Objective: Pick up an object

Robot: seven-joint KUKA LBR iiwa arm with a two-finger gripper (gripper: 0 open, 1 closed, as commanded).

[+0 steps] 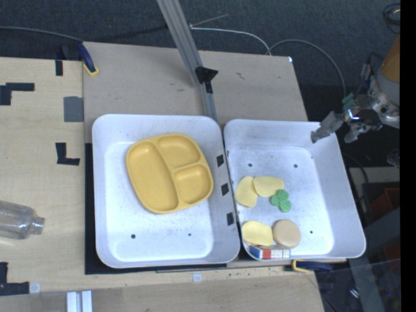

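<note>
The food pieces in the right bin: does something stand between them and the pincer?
Nothing visible does. The pincer hangs above the right bin at its far right corner, and the food pieces lie uncovered near its front left, with bare bin floor between.

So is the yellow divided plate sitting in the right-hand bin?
No, the yellow divided plate lies in the left bin; the right bin holds small food pieces instead.
</note>
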